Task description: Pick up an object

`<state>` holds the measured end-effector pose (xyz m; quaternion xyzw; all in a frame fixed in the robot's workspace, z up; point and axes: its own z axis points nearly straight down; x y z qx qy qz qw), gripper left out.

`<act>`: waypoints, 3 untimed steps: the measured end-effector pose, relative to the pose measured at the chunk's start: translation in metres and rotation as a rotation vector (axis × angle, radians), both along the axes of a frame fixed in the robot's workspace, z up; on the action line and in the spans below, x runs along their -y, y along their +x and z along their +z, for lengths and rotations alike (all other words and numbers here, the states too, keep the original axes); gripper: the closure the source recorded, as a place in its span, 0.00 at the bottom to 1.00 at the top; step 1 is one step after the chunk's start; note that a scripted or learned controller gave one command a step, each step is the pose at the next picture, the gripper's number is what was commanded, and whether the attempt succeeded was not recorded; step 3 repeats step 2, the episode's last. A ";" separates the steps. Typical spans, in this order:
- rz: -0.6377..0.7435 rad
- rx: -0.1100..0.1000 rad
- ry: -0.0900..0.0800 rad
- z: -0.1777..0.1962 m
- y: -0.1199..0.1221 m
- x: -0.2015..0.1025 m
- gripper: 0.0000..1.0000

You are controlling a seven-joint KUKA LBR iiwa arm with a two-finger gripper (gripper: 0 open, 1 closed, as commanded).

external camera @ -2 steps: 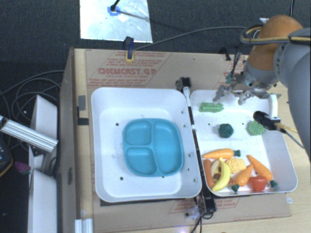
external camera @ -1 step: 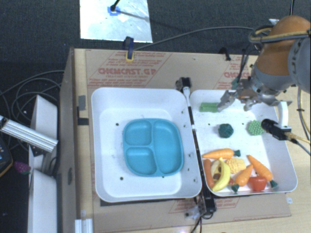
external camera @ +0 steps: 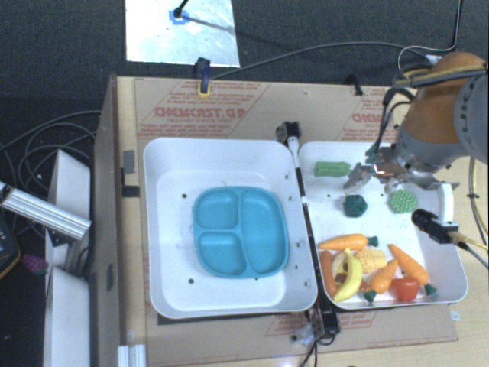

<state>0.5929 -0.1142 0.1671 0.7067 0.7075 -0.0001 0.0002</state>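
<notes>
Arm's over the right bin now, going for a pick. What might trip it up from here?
The gripper hangs over bare floor in the right bin, between the green block, the dark teal piece and the bumpy green ball; closing here may catch nothing. The ball looks round and may roll if nudged. The carrots, banana and corn lie heaped together, so a grasp there might snag several.

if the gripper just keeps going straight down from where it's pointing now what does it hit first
Most likely bare floor of the right bin. The gripper points down and slightly left, into a gap between the green block and the dark teal ball. Depth is hard to judge from this slanted view, so it might clip the ball.
</notes>
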 end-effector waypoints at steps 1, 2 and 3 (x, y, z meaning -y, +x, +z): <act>0.001 -0.002 0.001 -0.075 0.004 -0.009 0.00; 0.003 0.002 0.000 -0.064 0.005 -0.009 1.00; 0.003 0.002 0.000 -0.064 0.005 -0.009 1.00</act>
